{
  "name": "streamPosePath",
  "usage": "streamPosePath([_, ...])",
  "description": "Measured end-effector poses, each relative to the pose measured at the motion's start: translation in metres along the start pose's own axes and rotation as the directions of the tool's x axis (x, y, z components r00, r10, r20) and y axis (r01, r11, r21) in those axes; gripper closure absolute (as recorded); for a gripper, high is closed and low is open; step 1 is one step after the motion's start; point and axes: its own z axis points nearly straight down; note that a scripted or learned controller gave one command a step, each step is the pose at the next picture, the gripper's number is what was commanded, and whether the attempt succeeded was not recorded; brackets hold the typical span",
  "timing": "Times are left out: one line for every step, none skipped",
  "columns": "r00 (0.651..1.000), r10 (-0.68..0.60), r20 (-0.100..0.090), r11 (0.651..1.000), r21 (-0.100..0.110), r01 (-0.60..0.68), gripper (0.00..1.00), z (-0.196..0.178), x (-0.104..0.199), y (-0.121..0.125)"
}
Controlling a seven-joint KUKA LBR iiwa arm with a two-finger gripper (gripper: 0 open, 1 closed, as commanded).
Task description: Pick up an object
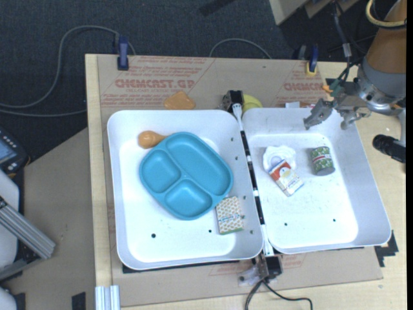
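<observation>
Green can (321, 160) sits untouched right of centre in the right bin (361, 218); I see my gripper (335, 113) above it at upper right, fingers spread, empty — pick not started

I see two blue clamps (122, 52) pinning a printed cardboard sheet (193, 76) at its far edge. A grey cable (71, 37) loops over dark carpet (64, 5) beyond; what may be an orange scrap (179, 100) lies on the cardboard.

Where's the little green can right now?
The green can lies in the right bin, toward its upper right part, just right of the red-and-white packet and below the tool.
</observation>
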Motion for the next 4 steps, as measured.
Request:
streamPosePath([1.0, 0.005, 0.0, 1.0, 0.01, -0.005, 0.0, 0.105, -0.06, 0.004])
streamPosePath([1.0, -0.003, -0.004, 1.0, 0.006, 0.003, 0.0, 0.139, -0.009, -0.018])
streamPosePath([1.0, 0.0, 0.0, 1.0, -0.002, 0.0, 1.0, 0.126, -0.012, -0.016])
streamPosePath([1.0, -0.007, 0.0, 1.0, -0.008, 0.007, 1.0, 0.058, 0.061, 0.003])
